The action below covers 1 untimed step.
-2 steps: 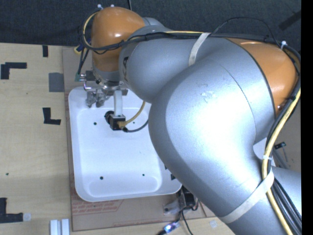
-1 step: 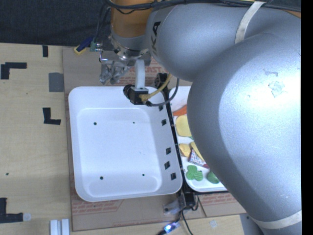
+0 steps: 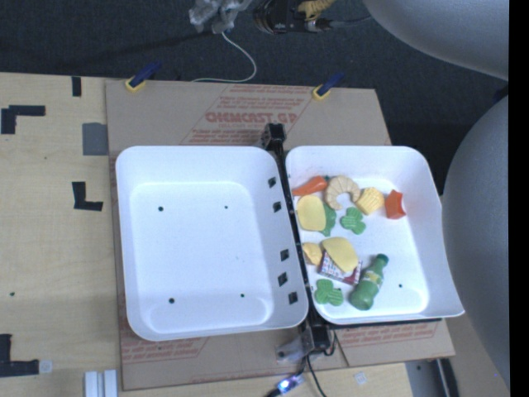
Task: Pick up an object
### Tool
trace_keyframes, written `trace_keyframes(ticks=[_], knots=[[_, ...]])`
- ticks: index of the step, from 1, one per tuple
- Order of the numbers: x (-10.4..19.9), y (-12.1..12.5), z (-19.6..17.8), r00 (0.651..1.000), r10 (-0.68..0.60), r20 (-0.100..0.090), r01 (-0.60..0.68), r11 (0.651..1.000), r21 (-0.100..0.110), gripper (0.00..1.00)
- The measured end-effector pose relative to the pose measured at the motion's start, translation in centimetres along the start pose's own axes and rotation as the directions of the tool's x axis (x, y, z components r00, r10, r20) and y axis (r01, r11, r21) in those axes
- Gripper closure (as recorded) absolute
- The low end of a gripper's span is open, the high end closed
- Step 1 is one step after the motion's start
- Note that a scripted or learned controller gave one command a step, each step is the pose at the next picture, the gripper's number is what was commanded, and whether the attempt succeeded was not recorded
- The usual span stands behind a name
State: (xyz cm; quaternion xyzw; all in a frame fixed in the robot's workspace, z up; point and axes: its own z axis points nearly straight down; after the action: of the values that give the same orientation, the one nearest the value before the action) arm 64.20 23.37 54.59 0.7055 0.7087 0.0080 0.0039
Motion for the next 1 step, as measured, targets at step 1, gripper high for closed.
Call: trace_keyframes(ticks=[1], knots=[[-0.01, -6.42, 6.28, 1.0, 0.001, 0.008, -0.001, 1.0, 0.025, 1.0]])
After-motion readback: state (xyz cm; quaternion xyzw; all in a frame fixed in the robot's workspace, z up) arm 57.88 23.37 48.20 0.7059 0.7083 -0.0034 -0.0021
